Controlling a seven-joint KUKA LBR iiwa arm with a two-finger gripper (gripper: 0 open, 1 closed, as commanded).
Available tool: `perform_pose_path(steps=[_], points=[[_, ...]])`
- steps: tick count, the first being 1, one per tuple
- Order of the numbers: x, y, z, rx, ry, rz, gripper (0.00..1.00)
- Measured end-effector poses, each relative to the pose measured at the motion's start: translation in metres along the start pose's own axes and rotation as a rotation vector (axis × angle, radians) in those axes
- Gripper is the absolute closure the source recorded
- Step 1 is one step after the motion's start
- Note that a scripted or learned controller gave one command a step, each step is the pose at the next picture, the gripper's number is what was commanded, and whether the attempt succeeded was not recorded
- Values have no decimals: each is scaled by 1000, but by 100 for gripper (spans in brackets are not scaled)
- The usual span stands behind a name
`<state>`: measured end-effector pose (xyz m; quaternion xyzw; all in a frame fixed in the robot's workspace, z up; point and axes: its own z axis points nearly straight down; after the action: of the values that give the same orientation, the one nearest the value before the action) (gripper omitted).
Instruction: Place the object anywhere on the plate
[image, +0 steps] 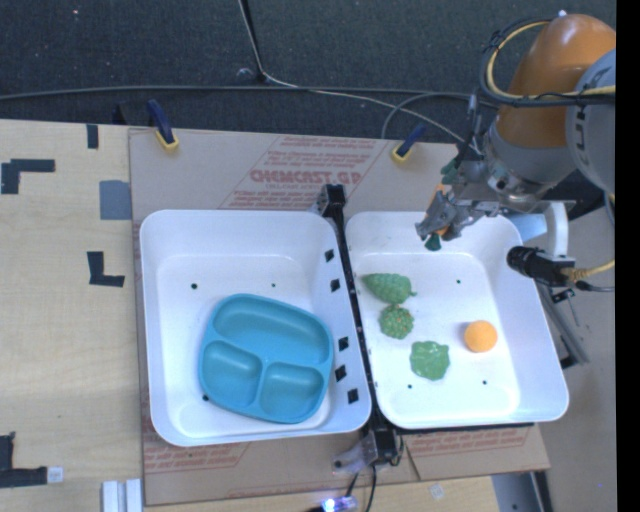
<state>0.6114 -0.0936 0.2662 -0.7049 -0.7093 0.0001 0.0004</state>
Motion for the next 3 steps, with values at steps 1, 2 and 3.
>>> perform_pose_path(steps=[1,2,3], points=[[49,14,8,1,-1,2,100],[104,16,30,2,-1,2,100],[160,15,47,3,-1,2,100]])
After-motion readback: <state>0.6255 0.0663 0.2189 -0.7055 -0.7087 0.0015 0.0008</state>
